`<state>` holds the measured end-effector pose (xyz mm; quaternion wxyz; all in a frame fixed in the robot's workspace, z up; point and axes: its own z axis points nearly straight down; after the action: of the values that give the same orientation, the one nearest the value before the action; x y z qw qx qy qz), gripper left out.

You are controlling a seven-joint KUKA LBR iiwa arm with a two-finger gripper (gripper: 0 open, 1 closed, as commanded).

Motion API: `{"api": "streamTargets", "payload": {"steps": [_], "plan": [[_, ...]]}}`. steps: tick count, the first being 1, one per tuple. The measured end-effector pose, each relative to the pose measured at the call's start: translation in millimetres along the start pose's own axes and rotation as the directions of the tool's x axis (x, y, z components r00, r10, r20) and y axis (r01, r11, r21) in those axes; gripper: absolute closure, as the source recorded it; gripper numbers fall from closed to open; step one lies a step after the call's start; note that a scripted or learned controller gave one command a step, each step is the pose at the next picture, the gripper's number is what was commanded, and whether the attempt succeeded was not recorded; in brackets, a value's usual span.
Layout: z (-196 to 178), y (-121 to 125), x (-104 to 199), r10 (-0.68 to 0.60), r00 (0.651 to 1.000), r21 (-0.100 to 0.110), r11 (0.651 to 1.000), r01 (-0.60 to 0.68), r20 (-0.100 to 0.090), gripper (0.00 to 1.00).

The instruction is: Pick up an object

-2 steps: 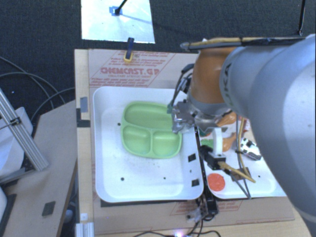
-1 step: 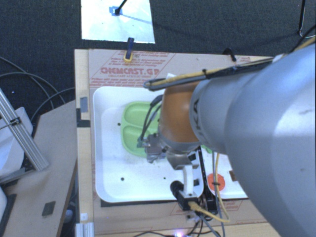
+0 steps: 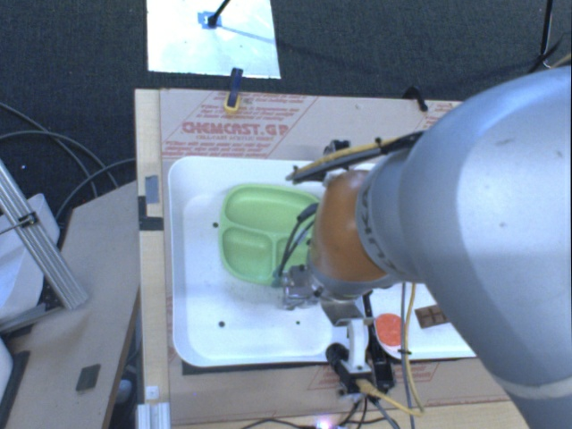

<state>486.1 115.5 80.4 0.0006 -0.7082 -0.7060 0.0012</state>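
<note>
**Above the left bin: arm over a green tray**

Across the right side, the grey arm (image 3: 483,231) is seen, its orange band over the white bin (image 3: 192,239). A pale green divided tray (image 3: 255,231) is lain in that bin, partly covered. An orange-red disc (image 3: 390,329) is seen nearby. Bare floor is left at the bin's near edge. Whether the jaws are spread cannot be told.

Board under the bins (image 3: 237,128): brown, printed with red lettering, lying flat on the bench. Clamp (image 3: 234,90): blue with yellow tip, at the board's far edge. Pale square sheet (image 3: 210,25): on dark carpet beyond the board. Cables (image 3: 54,164): dark, curving across the carpet at left. Aluminium rail (image 3: 36,239): slanted, at left edge.
</note>
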Motion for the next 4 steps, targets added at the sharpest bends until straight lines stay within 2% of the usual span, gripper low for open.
{"api": "streamTargets", "payload": {"steps": [1, 2, 3, 4], "plan": [[-165, 24, 88, -0.017, 1.0, -0.022, 1.0, 0.017, -0.012, 1.0], [-269, 43, 17, 0.001, 1.0, -0.017, 1.0, -0.001, -0.003, 1.0], [-387, 56, 1, -0.006, 1.0, -0.02, 1.0, 0.006, -0.004, 1.0], [-238, 9, 41, -0.012, 1.0, 0.012, 1.0, 0.012, 0.001, 1.0]]}}
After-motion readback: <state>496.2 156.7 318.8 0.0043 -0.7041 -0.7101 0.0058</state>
